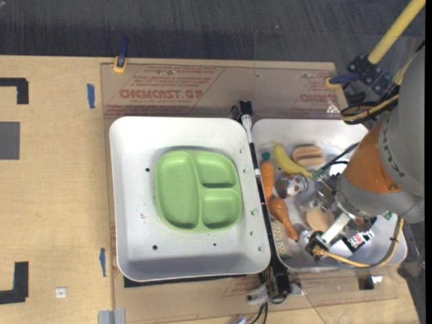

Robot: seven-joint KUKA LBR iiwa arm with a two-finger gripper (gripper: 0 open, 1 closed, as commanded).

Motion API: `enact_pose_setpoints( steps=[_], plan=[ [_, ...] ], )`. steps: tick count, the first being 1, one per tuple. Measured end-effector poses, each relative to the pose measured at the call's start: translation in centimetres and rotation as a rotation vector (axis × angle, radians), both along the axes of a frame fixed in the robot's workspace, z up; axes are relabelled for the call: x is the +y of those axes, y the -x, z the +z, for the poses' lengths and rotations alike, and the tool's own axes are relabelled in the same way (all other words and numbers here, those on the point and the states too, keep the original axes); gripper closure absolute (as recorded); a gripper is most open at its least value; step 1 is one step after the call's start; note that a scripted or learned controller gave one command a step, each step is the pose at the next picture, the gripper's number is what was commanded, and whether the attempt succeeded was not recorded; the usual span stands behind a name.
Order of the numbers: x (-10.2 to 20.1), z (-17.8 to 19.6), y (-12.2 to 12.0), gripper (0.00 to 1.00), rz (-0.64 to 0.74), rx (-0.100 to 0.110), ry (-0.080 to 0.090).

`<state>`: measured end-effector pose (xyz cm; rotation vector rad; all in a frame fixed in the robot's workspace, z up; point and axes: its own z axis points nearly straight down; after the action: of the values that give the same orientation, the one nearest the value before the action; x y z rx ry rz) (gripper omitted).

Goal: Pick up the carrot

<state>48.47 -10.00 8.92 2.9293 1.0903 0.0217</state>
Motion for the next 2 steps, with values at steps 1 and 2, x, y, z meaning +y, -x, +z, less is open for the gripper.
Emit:
enact_pose_setpoints(
  steps=[1, 2],
  plan=[
    [-0.9, 0.0, -0.2, 0.0, -0.205, -0.003, -0.011],
    [6.8, 9.6, -1.7, 0.0, -0.447, 0.018, -0.018]
  ],
)
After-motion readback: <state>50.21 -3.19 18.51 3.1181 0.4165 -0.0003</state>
